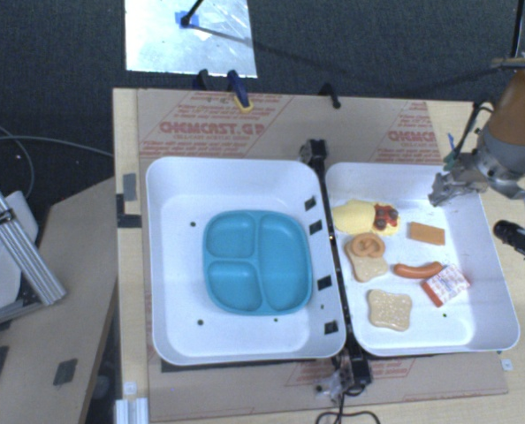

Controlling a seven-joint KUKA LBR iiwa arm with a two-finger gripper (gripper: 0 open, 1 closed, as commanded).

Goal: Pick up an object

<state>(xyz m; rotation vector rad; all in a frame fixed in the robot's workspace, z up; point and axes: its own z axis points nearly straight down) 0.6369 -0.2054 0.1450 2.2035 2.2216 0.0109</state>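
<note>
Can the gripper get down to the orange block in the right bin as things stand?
Probably yes. The gripper hovers over the right bin's far corner, and the orange block lies just below it in the view, flat and apart from the sausage, with nothing over it.

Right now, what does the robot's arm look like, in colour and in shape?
The arm enters at the right edge. It has a rounded orange section above a grey wrist. The gripper at its end is grey metal and small. A thin blue cable runs beside the wrist. A black cylindrical part sticks out lower on the right.
</note>
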